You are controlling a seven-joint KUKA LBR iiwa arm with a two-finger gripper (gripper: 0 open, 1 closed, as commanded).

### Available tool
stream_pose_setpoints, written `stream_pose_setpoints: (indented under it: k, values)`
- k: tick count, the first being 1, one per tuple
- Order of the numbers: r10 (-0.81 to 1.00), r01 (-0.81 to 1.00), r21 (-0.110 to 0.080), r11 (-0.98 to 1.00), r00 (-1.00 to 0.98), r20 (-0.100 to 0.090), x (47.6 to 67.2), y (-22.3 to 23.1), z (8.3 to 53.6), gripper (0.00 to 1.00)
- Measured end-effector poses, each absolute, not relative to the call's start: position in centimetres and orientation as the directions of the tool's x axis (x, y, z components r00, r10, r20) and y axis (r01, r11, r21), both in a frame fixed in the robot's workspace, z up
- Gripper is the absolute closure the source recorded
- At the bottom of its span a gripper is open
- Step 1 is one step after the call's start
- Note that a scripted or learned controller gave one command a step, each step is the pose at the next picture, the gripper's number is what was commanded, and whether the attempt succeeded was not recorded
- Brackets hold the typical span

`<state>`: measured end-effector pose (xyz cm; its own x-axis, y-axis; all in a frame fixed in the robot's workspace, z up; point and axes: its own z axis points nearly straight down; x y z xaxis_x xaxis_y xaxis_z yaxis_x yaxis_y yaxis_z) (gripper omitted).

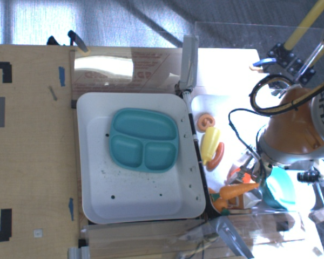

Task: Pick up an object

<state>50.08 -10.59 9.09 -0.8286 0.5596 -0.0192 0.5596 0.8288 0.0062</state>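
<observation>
Carrot [238,189] lies crosswise under claw [252,169], tip pointing right

arm [299,128]: bulky rounded body, grey casing below a wide orange band
band: glossy orange-brown, with a bright highlight
cables [262,93]: black, looping loose beside the band, one thin lead trailing down to the wrist
gripper [248,171]: small metal assembly, grey and black, with reddish-orange parts
</observation>
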Motion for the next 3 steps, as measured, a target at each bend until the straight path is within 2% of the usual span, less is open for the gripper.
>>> stream_pose_setpoints:
  k: [1, 2, 3]
  values:
    - [0.557, 0.557, 0.011, 0.830, -0.830, -0.027, 50.4, -10.5, 10.3, 1.00]
    - [0.786, 0.786, 0.008, 0.619, -0.619, -0.007, 51.9, -6.1, 26.7, 1.00]
    - [0.903, 0.903, 0.005, 0.430, -0.430, -0.003, 55.2, -0.9, 29.2, 1.00]
